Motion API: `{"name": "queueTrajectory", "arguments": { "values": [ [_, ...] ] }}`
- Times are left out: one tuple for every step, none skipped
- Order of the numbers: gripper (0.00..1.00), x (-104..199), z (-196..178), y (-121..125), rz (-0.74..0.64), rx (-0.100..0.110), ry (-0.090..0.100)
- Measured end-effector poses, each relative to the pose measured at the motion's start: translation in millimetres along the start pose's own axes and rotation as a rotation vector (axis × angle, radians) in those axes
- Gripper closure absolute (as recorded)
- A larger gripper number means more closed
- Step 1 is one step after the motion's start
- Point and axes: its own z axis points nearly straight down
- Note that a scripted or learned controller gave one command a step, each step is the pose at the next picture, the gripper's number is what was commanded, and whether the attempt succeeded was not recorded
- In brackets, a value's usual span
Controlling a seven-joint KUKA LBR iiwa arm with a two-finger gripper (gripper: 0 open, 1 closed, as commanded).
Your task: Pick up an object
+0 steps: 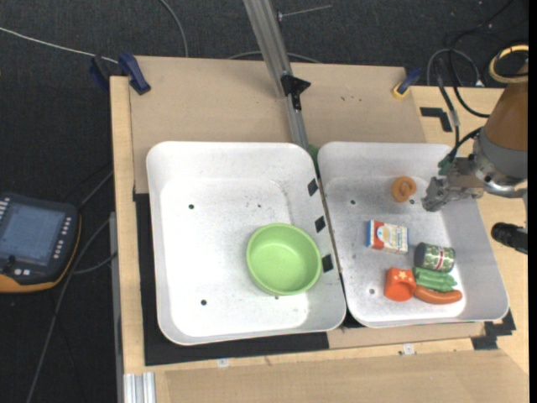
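The right bin holds a small orange round piece, a white and red carton, a dark green can, an orange-red cup and a red sausage-like piece. My gripper hangs over the right bin's far right part, just right of the orange round piece. Nothing shows between its fingers. A green bowl sits in the left bin, near its right wall.
A slanted metal pole runs down from the top to the gap between the bins. A pendant with a screen lies off the bench at the left. Blue clamps hold the bench board's far corners.
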Motion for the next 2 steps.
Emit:
{"name": "queueTrajectory", "arguments": {
  "values": [
    [1.00,-5,-44,4,0.000,-0.001,0.000],
    [1.00,-5,-92,5,-0.001,-0.001,0.000]
  ]
}}
